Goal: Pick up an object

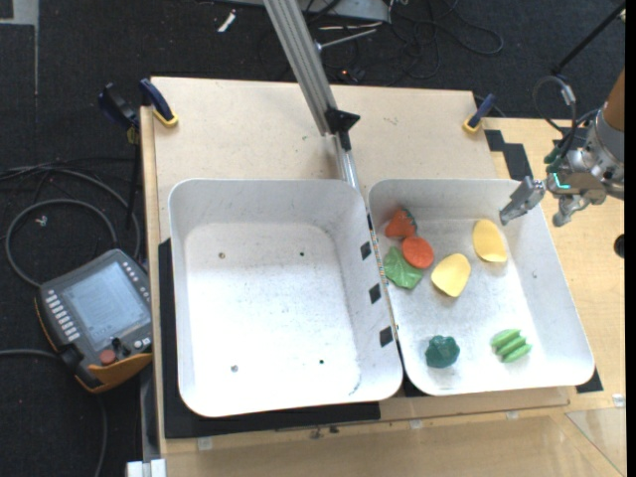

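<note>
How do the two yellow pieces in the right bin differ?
The upper yellow oval piece lies nearer the bin's right wall and nearest the gripper; the lower yellow teardrop piece sits nearer the middle, by the orange pieces. The upper one looks rounder; the lower one tapers to a point. Both are smooth, yellow, and lie flat in the right white bin.

The arm [618,117] is cut off by the right edge, and one orange piece [399,224] partly overlaps the green piece [401,269] beside the bin wall.
</note>
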{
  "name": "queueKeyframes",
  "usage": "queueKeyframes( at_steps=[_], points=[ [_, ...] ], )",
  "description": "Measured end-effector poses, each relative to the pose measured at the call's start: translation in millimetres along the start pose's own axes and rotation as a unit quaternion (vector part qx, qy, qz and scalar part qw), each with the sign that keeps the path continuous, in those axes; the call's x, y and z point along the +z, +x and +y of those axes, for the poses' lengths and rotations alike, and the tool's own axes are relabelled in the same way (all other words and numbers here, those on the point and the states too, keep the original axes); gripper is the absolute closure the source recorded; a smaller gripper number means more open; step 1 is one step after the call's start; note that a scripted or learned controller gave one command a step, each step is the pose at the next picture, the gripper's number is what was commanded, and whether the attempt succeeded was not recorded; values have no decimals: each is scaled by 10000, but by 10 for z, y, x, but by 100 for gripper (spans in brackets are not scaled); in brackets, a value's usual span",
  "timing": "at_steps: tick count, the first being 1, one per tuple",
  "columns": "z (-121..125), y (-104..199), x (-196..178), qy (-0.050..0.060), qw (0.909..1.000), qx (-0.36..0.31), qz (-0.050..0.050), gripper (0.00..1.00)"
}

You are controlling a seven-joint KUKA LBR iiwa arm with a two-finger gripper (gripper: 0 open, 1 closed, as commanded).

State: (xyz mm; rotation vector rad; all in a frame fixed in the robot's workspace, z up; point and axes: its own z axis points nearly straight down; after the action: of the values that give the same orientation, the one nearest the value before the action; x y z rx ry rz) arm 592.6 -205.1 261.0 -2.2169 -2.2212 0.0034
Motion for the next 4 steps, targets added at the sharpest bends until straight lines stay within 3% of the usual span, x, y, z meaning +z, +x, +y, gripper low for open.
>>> queueKeyframes(
  at_steps=[1,4],
  points=[
    [8,2,-23,-18,10000,-8,-8,0],
    [-75,199,1652,-16,10000,16,-1,0]
  ],
)
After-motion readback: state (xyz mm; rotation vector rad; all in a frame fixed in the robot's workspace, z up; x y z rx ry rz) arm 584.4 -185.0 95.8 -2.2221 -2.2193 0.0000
